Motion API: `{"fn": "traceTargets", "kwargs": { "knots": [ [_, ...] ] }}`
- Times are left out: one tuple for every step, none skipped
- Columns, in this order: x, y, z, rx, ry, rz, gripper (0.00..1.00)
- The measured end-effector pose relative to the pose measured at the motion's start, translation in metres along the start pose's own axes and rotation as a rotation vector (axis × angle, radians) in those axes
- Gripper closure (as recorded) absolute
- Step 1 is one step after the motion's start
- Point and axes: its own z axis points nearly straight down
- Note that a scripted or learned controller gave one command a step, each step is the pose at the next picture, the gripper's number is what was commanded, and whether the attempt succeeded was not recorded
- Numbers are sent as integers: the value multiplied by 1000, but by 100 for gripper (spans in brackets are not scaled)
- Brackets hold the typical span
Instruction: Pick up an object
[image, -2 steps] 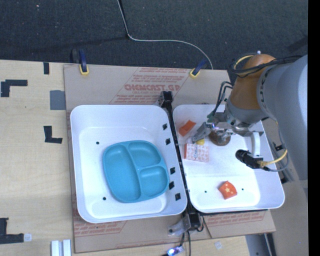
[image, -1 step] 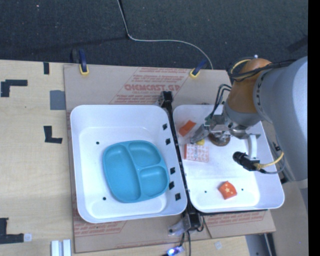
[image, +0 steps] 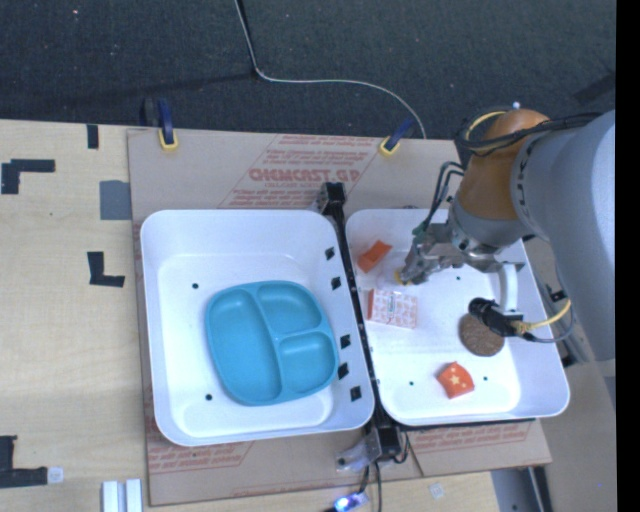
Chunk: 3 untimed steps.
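While the gripper (image: 412, 270) is hovering low in the right bin (image: 540, 400), nothing is showing between its tips; whether they are parted, I cannot tell.

Small packet (image: 393, 308) is lying just beside it, near the bin's left edge: probably light, flat, crinkly, best pinched across its short sides. Orange piece (image: 374, 254) is sitting toward the far-left corner.
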Motion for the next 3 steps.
{"fn": "traceTargets", "kwargs": {
  "knots": [
    [-3,-3,-62,5,4,2,100],
    [6,-5,-110,6,5,1,100],
    [3,-5,-153,6,4,2,100]
  ]
}}
